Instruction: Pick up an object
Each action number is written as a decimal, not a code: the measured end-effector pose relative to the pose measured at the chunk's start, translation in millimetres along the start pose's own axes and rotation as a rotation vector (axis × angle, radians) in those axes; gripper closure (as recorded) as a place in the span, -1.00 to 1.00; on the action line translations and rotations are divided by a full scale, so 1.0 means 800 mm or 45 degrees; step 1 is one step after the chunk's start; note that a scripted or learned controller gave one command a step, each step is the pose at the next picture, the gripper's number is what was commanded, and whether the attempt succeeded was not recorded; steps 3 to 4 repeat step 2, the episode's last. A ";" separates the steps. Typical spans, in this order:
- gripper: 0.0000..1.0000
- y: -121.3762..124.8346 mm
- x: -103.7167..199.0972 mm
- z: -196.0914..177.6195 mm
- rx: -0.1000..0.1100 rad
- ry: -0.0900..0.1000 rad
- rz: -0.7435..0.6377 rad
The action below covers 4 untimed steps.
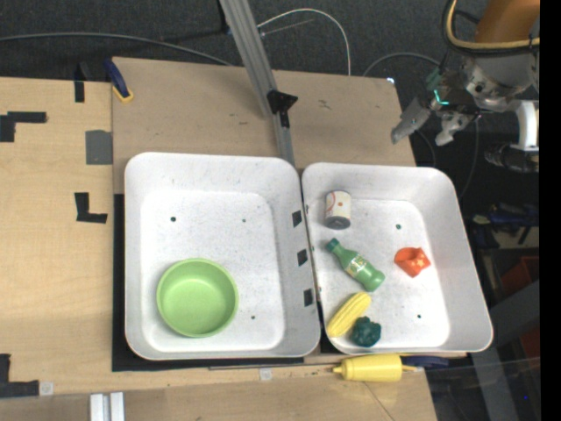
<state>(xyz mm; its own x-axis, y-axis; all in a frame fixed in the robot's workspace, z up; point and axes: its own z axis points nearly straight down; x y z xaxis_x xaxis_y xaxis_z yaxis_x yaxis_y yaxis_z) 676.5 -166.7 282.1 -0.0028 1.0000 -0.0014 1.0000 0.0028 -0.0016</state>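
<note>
- White plastic makes up both bins in the camera view: the left bin [145, 235] holds a green bowl [197, 297] near its front left corner, and the right bin [443, 235] holds everything else.
- Candidate objects in the right bin: a small white can [338, 209] lying on its side near the back left, a green bottle [356, 265] lying at a slant in the middle, an orange-red piece [412, 260] to its right, and a yellow corn cob [348, 313] with a dark green lump [365, 331] just beside it at the front.
- A yellow bottle-like object [372, 368] lies on the bench just in front of the right bin, outside it.
- Progress, as I judge it: nothing is picked up yet. Every object rests on a bin floor or the bench, so choosing a target, descending, closing and lifting are all left to do.
- Arm pose: the grey wrist with its orange band sits at the top right, beyond the back right corner of the right bin and well apart from all the objects.
- The gripper [429, 123] hangs above the bench edge, its two fingers spread apart with nothing between them.
</note>
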 end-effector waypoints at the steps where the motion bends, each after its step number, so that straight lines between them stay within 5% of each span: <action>1: -1.00 0.000 0.000 0.000 0.000 -0.001 0.001; 2: -1.00 -0.003 0.005 0.055 0.005 0.001 0.001; 4: -1.00 -0.003 0.005 0.055 0.005 0.001 0.001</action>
